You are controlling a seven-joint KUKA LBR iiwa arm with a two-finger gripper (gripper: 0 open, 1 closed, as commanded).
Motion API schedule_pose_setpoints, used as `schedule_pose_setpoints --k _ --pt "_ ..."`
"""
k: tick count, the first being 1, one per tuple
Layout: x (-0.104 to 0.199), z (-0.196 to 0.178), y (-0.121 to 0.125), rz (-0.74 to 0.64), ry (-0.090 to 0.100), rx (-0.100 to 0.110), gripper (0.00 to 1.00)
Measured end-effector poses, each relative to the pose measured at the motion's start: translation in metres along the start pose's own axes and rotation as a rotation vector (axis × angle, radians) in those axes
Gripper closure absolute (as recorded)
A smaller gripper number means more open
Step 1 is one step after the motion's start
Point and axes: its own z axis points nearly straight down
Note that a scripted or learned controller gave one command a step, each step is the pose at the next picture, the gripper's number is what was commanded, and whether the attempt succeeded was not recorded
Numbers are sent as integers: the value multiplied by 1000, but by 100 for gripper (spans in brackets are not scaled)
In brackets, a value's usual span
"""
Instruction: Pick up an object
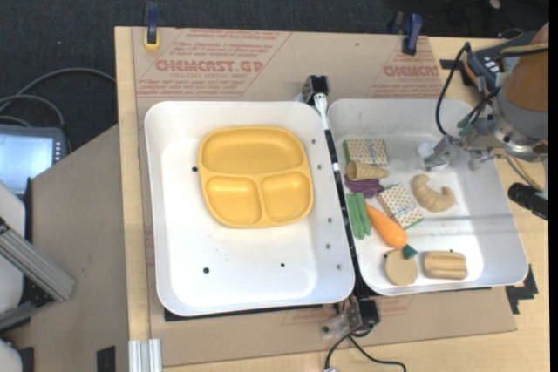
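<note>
Pincer point(442, 154) over right bin point(514, 226), 2 fingers spread apart, gripping nothing, croissant point(433, 192) just below

A yellow tray point(255, 175) sits in the left bin point(174, 257); toy foods fill the right bin point(497, 231), the gripper point(446, 152) above a croissant point(433, 192).

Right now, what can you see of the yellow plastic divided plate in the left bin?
The yellow plastic divided plate looks like smooth, matte moulded plastic with rounded corners. It has three compartments: one wide one along the far side and two smaller ones side by side nearer the camera. It lies flat and upright on the floor of the left white bin, towards the far end.
</note>
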Motion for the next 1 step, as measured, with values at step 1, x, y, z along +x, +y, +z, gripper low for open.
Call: schedule_pose_setpoints --k 1 --pt "31 27 71 -9 -5 -16 0"
